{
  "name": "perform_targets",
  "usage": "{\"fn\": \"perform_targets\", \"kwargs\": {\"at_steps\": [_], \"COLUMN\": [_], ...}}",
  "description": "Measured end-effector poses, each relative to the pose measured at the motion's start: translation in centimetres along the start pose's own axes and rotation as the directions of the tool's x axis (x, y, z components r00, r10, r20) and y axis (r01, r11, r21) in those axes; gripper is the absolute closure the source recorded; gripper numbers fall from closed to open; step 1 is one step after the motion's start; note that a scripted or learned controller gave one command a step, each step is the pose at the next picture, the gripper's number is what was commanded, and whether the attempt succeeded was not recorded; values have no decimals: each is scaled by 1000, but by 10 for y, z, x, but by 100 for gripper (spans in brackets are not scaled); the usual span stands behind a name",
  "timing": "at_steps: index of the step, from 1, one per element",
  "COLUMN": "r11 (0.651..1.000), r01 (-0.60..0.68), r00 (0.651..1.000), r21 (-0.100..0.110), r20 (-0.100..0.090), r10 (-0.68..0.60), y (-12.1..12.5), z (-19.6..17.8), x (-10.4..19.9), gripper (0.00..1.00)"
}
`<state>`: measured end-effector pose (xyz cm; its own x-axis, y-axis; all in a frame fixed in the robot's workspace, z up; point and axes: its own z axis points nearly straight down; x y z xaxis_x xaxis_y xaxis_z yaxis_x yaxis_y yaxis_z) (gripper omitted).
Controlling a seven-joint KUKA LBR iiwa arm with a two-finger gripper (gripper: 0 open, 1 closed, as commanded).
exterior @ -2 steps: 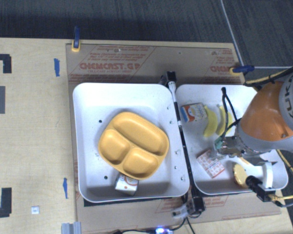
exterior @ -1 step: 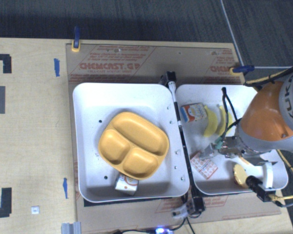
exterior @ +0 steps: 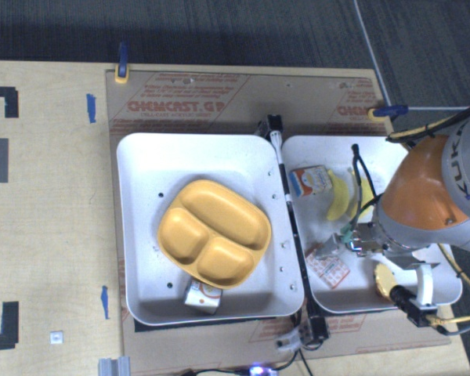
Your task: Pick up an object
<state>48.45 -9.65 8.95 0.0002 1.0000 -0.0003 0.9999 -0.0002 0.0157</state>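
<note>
- Packet (exterior: pixel 329 266) with red print, a flat crumpled thing, is my guess for the object to be picked; it lies on the floor of the right bin (exterior: pixel 448 294) near its front left corner, just left of and below the gripper (exterior: pixel 359 240).
- Gripper sits low over the middle of the right bin, under the arm's orange band; I cannot tell how it is set or whether it holds anything.
- Any move onto the packet would run a short way leftward and toward the front wall; its long axis looks roughly diagonal, though the crumpling makes this unsure.
- Yellow piece (exterior: pixel 385 280) lies close on the other side, below the wrist, partly hidden.
- Banana (exterior: pixel 342 200) lies farther back in the same bin, its long axis running front to back, with a small carton (exterior: pixel 312 181) beside it on the left.
- Left bin (exterior: pixel 141 163) holds a yellow divided tray (exterior: pixel 213 231) turned upside down, with a small box (exterior: pixel 201 297) at its front edge.
- Both bins rest on the worktop (exterior: pixel 47 210).
</note>
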Motion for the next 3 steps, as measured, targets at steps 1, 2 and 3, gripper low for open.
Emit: {"fn": "perform_targets", "kwargs": {"at_steps": [1,2,3], "r11": [1000,1000,1000], "r01": [-2,0,0], "r00": [1000,1000,1000], "r21": [-1,-4,-5], "r20": [4,-1,0], "r10": [2,0,0], "y": [0,2,2], "z": [0,-11,-11], "x": [2,5,4], "gripper": [0,100,0]}}
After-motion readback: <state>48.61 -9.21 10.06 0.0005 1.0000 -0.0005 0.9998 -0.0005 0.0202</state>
